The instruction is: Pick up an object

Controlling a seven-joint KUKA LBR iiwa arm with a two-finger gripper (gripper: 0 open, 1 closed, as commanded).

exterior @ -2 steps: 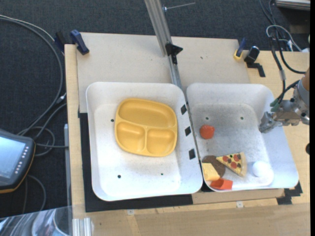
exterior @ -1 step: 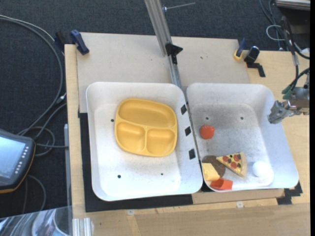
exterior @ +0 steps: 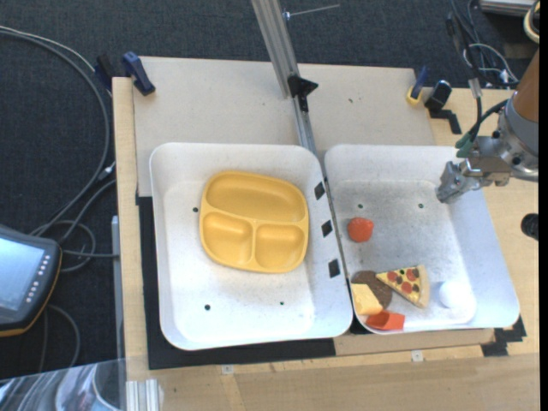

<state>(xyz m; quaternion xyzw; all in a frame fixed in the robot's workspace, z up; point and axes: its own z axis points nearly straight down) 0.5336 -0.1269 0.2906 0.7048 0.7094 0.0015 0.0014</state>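
Pincer [exterior: 451, 187] sits at right of frame, over the upper right edge of the right bin [exterior: 479, 229]; whether it is open or closed, cannot tell. Nothing visible in its grip. Red ball [exterior: 360, 229] near bin centre. Pizza slice [exterior: 405, 284], white ball [exterior: 455, 294] at lower right. Yellow divided tray [exterior: 254, 221] in left bin [exterior: 175, 229].

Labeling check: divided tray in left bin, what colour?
Yellow, plain; the divided tray shows in the camera view.
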